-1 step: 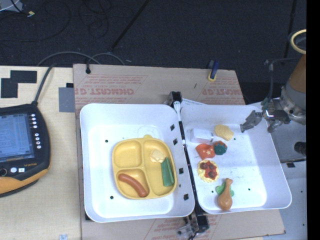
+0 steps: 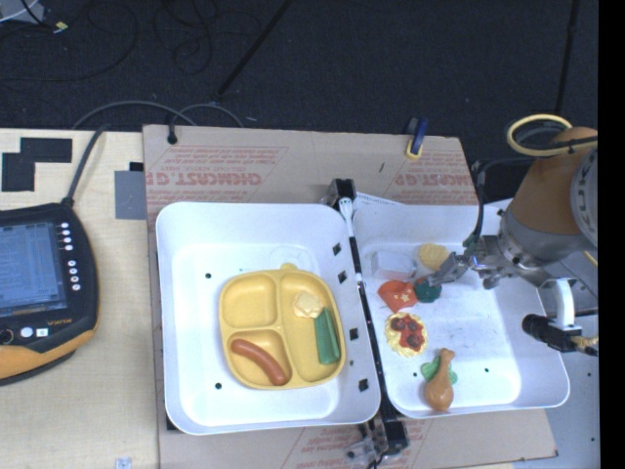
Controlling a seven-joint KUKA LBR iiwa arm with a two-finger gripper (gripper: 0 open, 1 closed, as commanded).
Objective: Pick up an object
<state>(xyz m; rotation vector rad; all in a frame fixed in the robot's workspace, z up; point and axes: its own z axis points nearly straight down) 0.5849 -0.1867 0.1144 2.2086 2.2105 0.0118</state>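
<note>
The right bin holds several toy foods. A yellow piece lies near the bin's back, with a red piece and a small dark green piece in front of it. Further forward are a round yellow plate of red-sauced food and a tan drumstick with a small green bit beside it. My gripper reaches in from the right, low over the bin. Its tip is right at the dark green piece, just below the yellow one.
The left bin holds a yellow divided plate with a sausage, a green stick and a pale yellow piece. A teach pendant lies at the far left. Clamps run along the divider between the bins.
</note>
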